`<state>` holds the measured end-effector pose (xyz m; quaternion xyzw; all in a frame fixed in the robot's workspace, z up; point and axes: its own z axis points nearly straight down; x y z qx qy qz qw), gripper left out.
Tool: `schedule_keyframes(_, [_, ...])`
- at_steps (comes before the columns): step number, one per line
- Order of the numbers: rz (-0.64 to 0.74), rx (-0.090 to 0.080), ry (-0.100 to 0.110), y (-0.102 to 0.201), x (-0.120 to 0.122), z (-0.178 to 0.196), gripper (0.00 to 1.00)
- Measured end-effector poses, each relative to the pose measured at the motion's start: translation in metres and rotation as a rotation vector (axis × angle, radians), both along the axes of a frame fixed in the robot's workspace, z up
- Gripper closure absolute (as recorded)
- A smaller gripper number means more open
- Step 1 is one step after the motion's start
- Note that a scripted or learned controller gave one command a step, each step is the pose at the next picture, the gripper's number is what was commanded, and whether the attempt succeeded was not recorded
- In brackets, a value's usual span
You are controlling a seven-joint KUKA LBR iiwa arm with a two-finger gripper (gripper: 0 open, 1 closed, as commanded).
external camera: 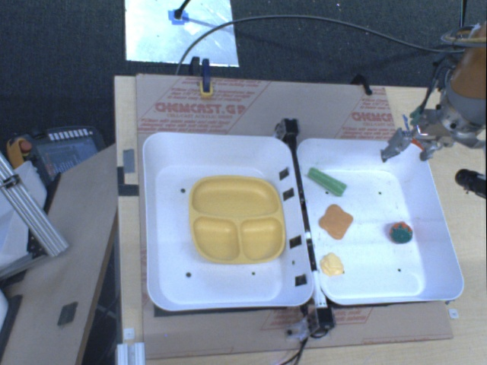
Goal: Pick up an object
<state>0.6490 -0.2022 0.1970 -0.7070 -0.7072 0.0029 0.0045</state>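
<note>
Below and left of our pincer [411,141], spread and holding nothing, lie loose toys, green stick [326,181] nearest for picking.

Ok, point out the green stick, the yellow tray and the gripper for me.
green stick [326,181], camera view, middle of its length.
yellow tray [234,194], camera view, floor of its large top compartment.
gripper [412,145], camera view, midway between its fingertips.

yellow tray [234,228], green block [326,181], orange piece [335,221].
</note>
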Motion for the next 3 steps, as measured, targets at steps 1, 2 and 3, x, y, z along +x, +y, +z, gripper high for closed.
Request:
schedule_keyframes(1, [0.003,-0.003,-0.012,0.001,0.003,0.008,0.00])
schedule_keyframes(2, [0.006,-0.002,-0.009,0.006,0.011,-0.049,0.00])
schedule_keyframes(3, [0.001,-0.003,-0.009,-0.003,0.007,-0.104,0.00])
